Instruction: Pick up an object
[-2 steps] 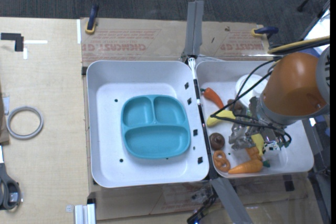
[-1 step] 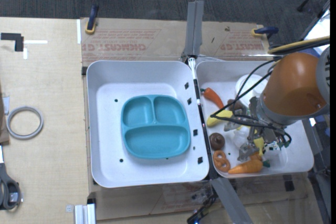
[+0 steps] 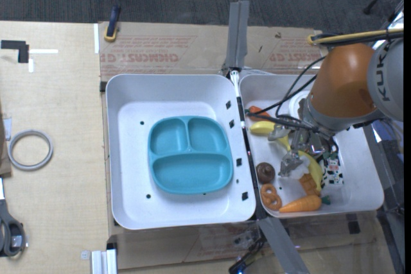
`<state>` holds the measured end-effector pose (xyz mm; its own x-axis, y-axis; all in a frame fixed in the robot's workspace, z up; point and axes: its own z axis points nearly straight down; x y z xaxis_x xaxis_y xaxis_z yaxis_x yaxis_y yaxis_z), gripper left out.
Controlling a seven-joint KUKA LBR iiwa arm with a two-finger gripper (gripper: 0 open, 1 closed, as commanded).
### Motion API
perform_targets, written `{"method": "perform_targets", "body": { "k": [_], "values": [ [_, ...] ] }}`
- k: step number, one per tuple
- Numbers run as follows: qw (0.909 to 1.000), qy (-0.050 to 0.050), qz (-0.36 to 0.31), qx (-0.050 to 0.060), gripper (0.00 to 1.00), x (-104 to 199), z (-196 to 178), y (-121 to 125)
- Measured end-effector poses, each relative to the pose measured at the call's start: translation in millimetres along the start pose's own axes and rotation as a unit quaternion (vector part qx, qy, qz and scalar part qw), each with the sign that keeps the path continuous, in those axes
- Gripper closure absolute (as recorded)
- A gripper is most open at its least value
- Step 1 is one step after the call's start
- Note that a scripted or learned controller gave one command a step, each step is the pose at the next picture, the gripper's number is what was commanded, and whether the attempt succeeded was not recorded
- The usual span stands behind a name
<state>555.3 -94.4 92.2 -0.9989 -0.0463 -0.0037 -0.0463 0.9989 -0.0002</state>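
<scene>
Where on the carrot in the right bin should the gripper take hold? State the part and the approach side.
Grip the carrot across its thicker middle, coming straight down from above. It lies flat along the near wall of the right bin, tapering toward the pretzel, so closing across its width should likely hold better than at either end.

in the right bin [image 3: 359, 202], toy foods are lying in a cluster toward its left side: a yellow banana [image 3: 262, 128] at the far left, a brown chocolate donut [image 3: 265, 171] nearer, a pretzel [image 3: 270, 196] beside it, and an orange carrot [image 3: 300, 205] lying flat along the near wall.
</scene>
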Motion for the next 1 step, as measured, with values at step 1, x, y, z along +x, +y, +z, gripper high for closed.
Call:
{"method": "perform_targets", "body": {
  "k": [1],
  "values": [
    [1.0, -0.002, -0.001, 0.001, 1.0, -1.4, -9.9, 0.6]
  ]
}}
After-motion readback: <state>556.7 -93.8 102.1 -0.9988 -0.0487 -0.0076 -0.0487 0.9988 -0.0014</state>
